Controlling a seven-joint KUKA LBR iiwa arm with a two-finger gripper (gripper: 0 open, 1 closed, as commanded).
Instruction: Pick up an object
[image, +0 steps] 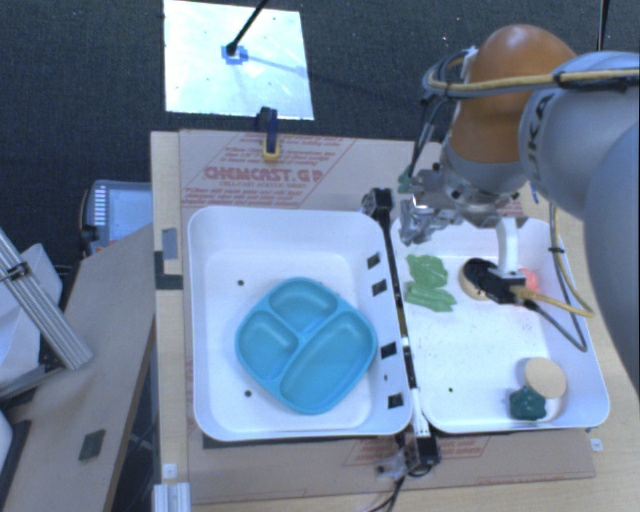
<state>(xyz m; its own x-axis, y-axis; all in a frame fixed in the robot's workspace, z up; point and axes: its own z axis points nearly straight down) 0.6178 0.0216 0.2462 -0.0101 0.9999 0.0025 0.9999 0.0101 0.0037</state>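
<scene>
My gripper (418, 226) hangs over the back left corner of the right bin (480, 345), close to the divider between the bins. A green leafy piece (430, 282) lies on the bin floor just in front of and below it, apart from the gripper. Near the front right corner a tan round object (546, 376) rests beside a dark teal lump (527, 403). A small pink-orange thing (529, 281) peeks out at the bin's right side, partly hidden by the arm.
The left bin (220, 260) holds a blue divided plate (305, 344) lying flat in its middle. The grey arm and orange band (510, 60) cover the right bin's back right. Open floor lies in the right bin's centre.
</scene>
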